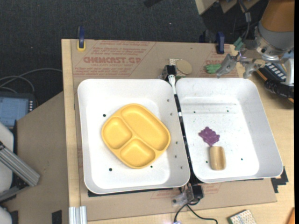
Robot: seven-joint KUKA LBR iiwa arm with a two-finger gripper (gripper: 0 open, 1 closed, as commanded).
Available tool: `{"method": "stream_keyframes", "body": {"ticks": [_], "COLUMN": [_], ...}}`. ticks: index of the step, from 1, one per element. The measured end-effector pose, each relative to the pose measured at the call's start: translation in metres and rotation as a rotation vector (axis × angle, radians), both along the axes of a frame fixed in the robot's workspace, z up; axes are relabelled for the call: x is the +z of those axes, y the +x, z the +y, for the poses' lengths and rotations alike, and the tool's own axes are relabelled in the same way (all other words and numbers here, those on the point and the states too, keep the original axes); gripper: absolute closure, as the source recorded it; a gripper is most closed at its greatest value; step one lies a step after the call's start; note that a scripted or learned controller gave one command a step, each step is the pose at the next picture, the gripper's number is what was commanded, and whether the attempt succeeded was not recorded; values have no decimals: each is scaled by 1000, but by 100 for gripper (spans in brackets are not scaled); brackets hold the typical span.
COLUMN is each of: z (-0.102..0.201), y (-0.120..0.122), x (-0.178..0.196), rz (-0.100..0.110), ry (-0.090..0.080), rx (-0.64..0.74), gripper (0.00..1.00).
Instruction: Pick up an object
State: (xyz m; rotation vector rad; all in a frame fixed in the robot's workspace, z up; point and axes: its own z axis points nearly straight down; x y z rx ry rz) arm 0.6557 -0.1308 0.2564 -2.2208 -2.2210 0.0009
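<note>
In the right bin (252,101) lie two things near its front middle. One is a small purple bunch like grapes (209,135). Just in front of it, touching or nearly touching, lies a tan cylinder (217,157). A yellow three-part plate (135,135) fills the middle of the left bin (88,101). My gripper (238,70) hangs over the far edge of the right bin, well behind the purple bunch. Its fingers (226,65) are spread open with nothing between them.
A small green thing (213,69) lies on the cardboard sheet (117,59) behind the right bin, just left of the gripper. A round tan disc (185,67) sits near the bins' shared far corner. Blue clamps (220,43) hold the sheet's back edge.
</note>
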Motion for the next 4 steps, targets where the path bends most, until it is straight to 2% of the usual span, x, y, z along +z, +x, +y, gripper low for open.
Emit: {"method": "stream_keyframes", "body": {"ticks": [1,2,3,4], "z": [-36,-15,-67,13], "y": [-29,12,-93,1], "x": [-171,-172,-172,-125], "rz": [17,-5,7,-13], "ry": [3,-2,-1,0], "rx": [-5,3,-8,11], "gripper": [0,0,0,0]}}
